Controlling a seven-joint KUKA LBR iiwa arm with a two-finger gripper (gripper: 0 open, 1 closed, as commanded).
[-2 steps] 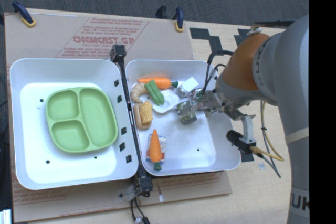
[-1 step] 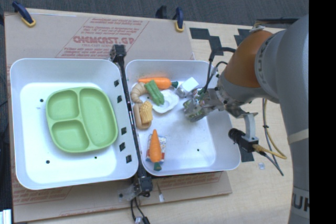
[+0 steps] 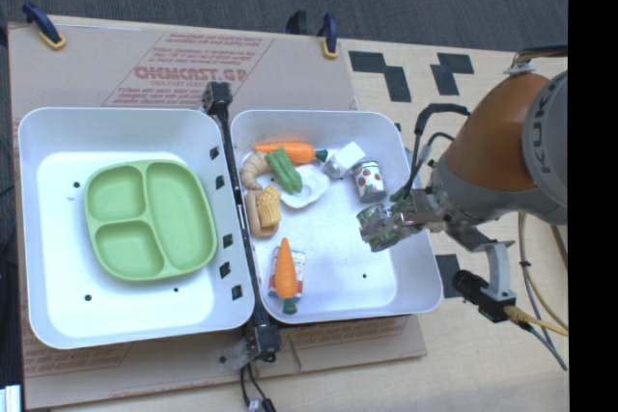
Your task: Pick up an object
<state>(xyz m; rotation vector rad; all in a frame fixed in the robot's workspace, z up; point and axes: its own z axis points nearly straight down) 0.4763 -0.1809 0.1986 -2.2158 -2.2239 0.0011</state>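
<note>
Grey tool (image 3: 379, 229) low over right bin (image 3: 413, 277).

Toy foods clustered in the right bin's (image 3: 410, 280) far-left part: carrots (image 3: 285, 151), corn (image 3: 265, 208), can (image 3: 368, 179).

A bench (image 3: 406, 63) bears cardboard (image 3: 145, 63) under two white bins (image 3: 39, 207).
</note>
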